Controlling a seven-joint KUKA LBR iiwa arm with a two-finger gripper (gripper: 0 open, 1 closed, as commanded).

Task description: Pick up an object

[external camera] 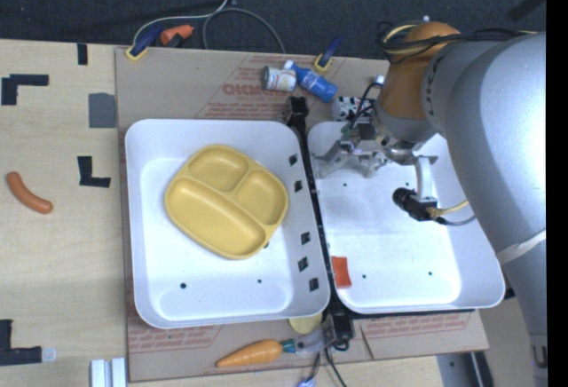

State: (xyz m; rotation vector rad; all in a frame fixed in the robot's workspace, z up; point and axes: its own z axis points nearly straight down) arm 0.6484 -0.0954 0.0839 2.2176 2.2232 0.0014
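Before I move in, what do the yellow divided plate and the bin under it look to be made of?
The yellow divided plate looks like moulded plastic: one even colour, rounded compartment edges, a soft matte sheen. The left white bin also seems plastic, smooth and slightly glossy, with rounded corners; thin painted metal can't be ruled out.

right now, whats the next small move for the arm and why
Probably shift the gripper left, over the yellow divided plate in the left bin. The gripper sits at the right bin's far left corner, and the plate is the only graspable object in either bin.
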